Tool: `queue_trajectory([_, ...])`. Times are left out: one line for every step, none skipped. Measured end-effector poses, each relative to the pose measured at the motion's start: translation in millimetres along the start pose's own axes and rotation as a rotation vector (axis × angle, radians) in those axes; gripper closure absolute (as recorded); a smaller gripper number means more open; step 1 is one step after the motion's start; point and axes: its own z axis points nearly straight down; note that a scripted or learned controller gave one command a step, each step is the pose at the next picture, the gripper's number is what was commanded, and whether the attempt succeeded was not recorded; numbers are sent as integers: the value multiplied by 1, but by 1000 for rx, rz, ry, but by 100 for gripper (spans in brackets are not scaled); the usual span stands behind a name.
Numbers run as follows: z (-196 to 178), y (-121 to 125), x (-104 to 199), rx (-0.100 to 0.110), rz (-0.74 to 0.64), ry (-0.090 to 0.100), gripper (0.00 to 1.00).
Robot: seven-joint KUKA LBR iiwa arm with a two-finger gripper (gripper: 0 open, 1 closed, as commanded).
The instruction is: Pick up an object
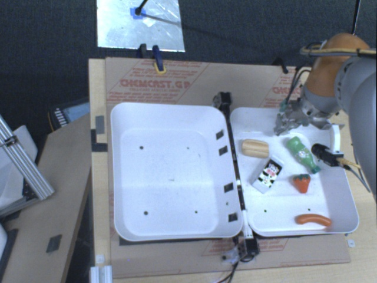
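The right bin holds several objects. A tan bread roll lies near its left wall. To the right of the roll, a green bottle lies at a slant. A small black-and-white box rests near the middle, with a red strawberry to its right. Near the front wall lies an orange sausage. My gripper hangs low over the back of the right bin, just behind the green bottle and to the right of the roll. Nothing shows between its fingers.
The left bin stands beside the right one, with a black hinge strip between them. Both sit on a cardboard sheet. A shiny foil square lies behind the bench.
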Motion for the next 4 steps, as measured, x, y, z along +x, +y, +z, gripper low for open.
queue_trajectory([-36, -84, -52, 4, 12, 1, 100])
queue_trajectory([-127, -84, 25, -5, -4, 3, 100])
queue_trajectory([-139, -69, 92, 1, -5, 5, 100])
queue_trajectory([-208, -118, 198, -2, -9, 7, 100])
